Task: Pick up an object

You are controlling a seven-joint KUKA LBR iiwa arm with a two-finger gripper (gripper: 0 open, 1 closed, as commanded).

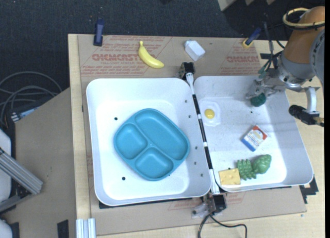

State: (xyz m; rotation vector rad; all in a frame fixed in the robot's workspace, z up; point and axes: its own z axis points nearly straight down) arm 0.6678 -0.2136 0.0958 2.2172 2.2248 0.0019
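Observation:
My gripper (259, 92) hangs low over the far right corner of the right bin (289, 129), below the arm's grey wrist and orange band. A small dark green object (257, 99) lies right at its tip; whether it is gripped is unclear. Further down the same bin lie a fried-egg toy (209, 113), a small white, blue and red box (254, 138), a knobbly green toy (256, 166) and a yellow block (229, 176) touching it.
The left bin (103, 108) holds a blue divided plate (149, 143). On the bench behind the bins lie a banana (149, 56) and a white box (194, 50). A blue clamp (98, 32) sits at the back left edge.

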